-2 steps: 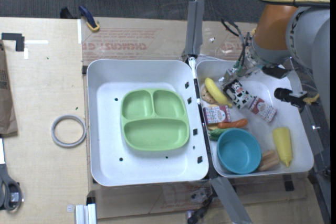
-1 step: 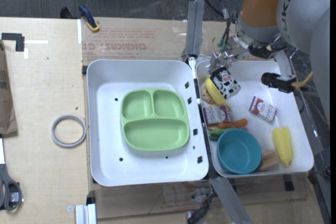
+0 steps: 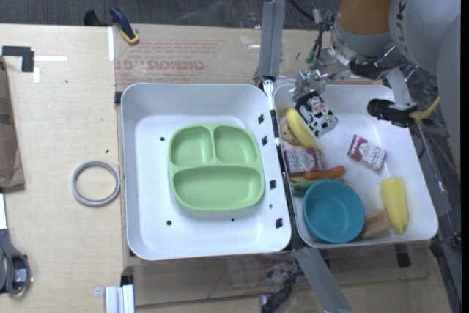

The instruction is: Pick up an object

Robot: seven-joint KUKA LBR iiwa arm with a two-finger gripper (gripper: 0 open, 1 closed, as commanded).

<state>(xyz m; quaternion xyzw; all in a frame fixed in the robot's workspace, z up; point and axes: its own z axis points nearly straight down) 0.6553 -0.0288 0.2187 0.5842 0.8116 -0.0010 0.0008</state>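
Grey carpet beyond the bench; cardboard under two white bins, tan tabletop to the left with a tape ring [image 3: 96, 182] on it.

Left bin [image 3: 139, 231]: one green divided plate [image 3: 216, 167], nothing else.

Right bin [image 3: 425, 227]: cluttered. Black-and-white carton [image 3: 319, 116] at the far left corner, tilted, long axis running near-left to far-right. Banana [image 3: 295, 126] touching it on the near-left side. Nearer along the left wall: a small packet [image 3: 301, 159], then a carrot [image 3: 323, 174]. Blue bowl [image 3: 334, 210] at the near edge. Red-and-white packet [image 3: 366, 152] mid-bin, yellow corn [image 3: 395, 204] toward the right wall.

Arm comes in from the far right. Gripper [image 3: 311, 85] sits directly over the carton's far end, touching or just above it. Metal parts blur into the carton's print there, so I cannot tell whether the jaws are apart or closed, or whether they have anything.

Judgement: the carton is the likely pick. It lies just near of the gripper. Banana crowds one side, bin wall close on the left, so a closing grip could catch or nudge the banana.
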